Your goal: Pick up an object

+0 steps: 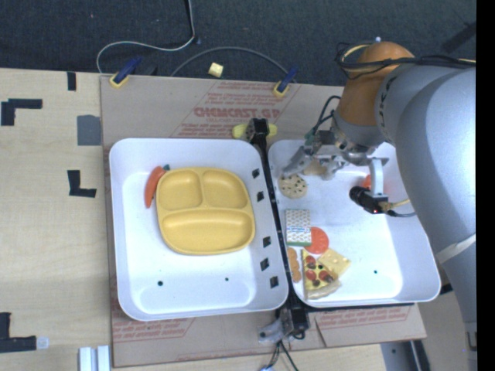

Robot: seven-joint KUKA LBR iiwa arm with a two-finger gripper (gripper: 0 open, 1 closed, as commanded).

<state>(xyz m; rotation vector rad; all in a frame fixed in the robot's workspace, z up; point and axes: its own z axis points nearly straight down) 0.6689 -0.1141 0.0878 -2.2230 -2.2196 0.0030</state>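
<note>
My gripper (296, 163) hangs over the far left corner of the right bin (387, 277), at the end of the grey arm (433, 153) with its orange band (370, 83). Just below the gripper lies a round chocolate-chip cookie (292, 185), very close to it; whether they touch is unclear. Further toward the front along the bin's left side lie a checkered block (298, 226), a red tomato slice (318, 240), a pizza slice (323, 273) and a small orange piece (295, 263).
The left bin (193, 292) holds a yellow divided plate (206, 209) with an orange carrot (154, 185) beside its left edge. A black divider (265, 199) runs between the bins. The arm covers the right bin's far right part.
</note>
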